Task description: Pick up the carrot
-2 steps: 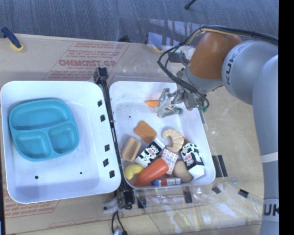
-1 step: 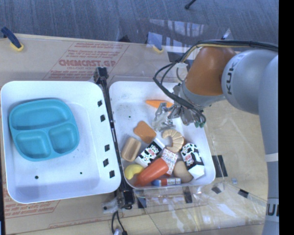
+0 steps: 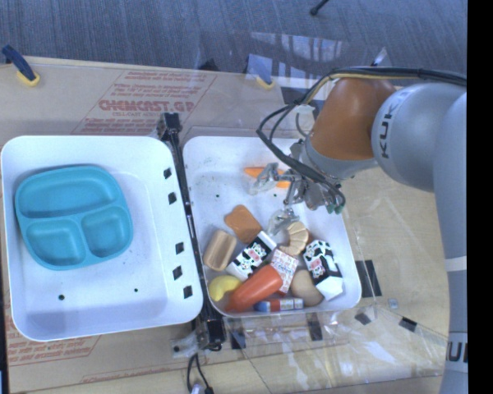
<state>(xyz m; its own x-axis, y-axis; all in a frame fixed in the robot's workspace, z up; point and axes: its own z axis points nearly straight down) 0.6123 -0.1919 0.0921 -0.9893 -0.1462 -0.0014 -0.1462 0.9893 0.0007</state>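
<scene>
A small orange carrot (image 3: 254,171) lies in the upper middle of the right bin (image 3: 209,171), its right end running under the gripper. The gripper (image 3: 286,195) hangs low over the bin's upper right part, below the arm's orange band (image 3: 349,120), just right of the carrot and touching or nearly touching it. A second orange bit (image 3: 284,184) shows right at the gripper. The view does not show the carrot held.
The right bin's lower half is crowded with toy food: a long red-orange piece (image 3: 255,288), a yellow item (image 3: 223,286), a brown slab (image 3: 243,222), a tan block (image 3: 219,249), milk cartons (image 3: 322,267), a marker (image 3: 279,305). The left bin (image 3: 107,302) holds a blue divided tray (image 3: 72,215).
</scene>
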